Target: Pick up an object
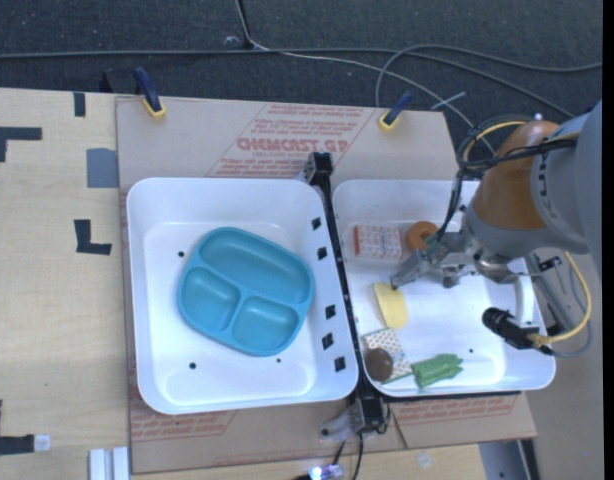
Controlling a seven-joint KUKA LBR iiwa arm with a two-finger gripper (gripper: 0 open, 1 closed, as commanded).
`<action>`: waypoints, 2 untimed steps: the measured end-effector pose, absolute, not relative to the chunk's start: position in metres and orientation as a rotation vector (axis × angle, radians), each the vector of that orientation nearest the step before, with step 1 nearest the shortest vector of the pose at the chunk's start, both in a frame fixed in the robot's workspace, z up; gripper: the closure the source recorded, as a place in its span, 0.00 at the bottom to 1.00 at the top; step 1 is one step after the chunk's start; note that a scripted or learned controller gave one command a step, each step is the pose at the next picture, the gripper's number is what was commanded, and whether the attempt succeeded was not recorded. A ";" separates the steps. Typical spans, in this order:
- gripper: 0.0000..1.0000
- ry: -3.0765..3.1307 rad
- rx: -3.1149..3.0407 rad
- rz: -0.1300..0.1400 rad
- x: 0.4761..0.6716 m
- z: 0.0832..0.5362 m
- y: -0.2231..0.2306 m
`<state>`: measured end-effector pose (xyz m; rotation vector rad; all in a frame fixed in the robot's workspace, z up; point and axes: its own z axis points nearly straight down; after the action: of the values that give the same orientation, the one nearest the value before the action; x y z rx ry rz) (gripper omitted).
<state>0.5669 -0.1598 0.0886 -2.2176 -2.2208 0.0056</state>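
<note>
Over right bin (507, 373), gripper (419, 271) hung low beside orange ball (422, 234) and white packet (376, 241); jaw state unclear. Risk: crowded targets, fingers nudged ball away or clipped packet, closing on nothing.

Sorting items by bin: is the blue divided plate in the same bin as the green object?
No, the blue divided plate lies in the left bin, while the green object lies in the right bin.

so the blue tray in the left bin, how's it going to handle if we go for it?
The blue tray looks like rigid moulded plastic, so probably stiff and light. It's wide and lies flat, likely too broad for the gripper except at a rim. The glossy surface may be slippery; it should slide rather than tip.
</note>
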 end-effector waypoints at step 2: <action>1.00 -2.225 -2.223 -0.003 0.567 0.164 -0.163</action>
<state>0.5675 -0.1627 0.1641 -2.2233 -2.2253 -0.0034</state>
